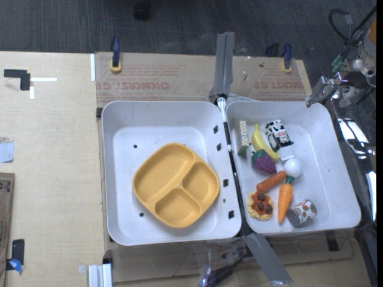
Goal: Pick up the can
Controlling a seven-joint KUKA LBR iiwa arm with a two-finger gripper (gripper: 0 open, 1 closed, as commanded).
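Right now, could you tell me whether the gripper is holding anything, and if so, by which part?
Nothing is held. The gripper hangs over the right bin's far right corner, and the can lies on its side in that bin's near right corner.

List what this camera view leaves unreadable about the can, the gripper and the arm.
- can: lying at the right bin's front corner; label print too small to read.
- gripper: small, dark and blurred at the bin's far right corner; finger state unclear.
- arm: cut off by the right edge.
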